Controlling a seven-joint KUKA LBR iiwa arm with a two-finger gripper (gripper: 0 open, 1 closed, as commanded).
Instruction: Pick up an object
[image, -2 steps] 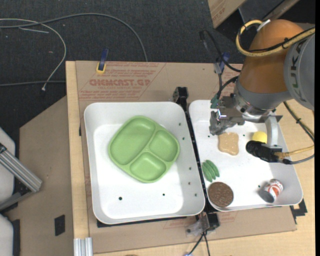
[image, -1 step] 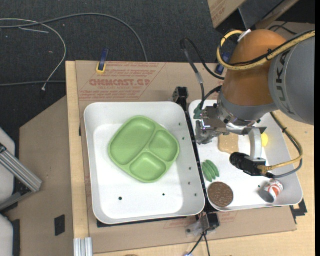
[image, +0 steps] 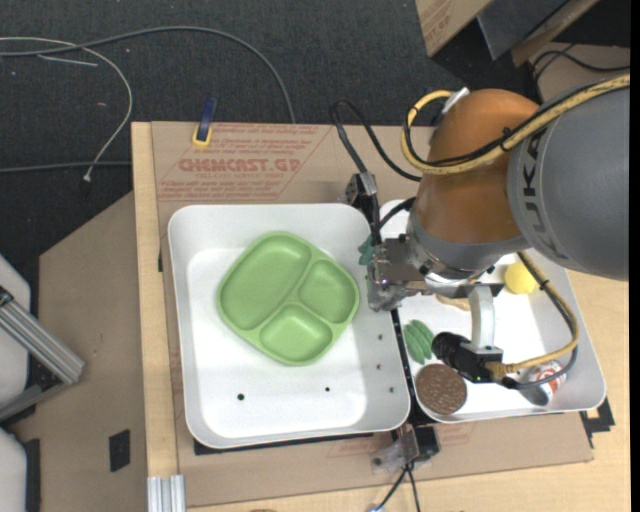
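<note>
A green three-compartment plate (image: 288, 297) lies in the left bin (image: 190, 330), tilted toward its upper middle. The right bin (image: 588, 385) holds a small green object (image: 417, 340), a brown round disc (image: 441, 389), a yellow object (image: 520, 278) and a red-and-white item (image: 546, 377) at the lower right. The arm's orange band and grey wrist (image: 470, 190) cover most of the right bin. My gripper (image: 382, 280) hangs over the divide between the bins, just right of the plate's edge and above the green object.
Both bins sit on a cardboard sheet (image: 240, 160) with red print. Black cables (image: 350, 150) run along the bins' top edge, and a metal frame (image: 40, 345) stands at the far left. White floor of the left bin shows below the plate.
</note>
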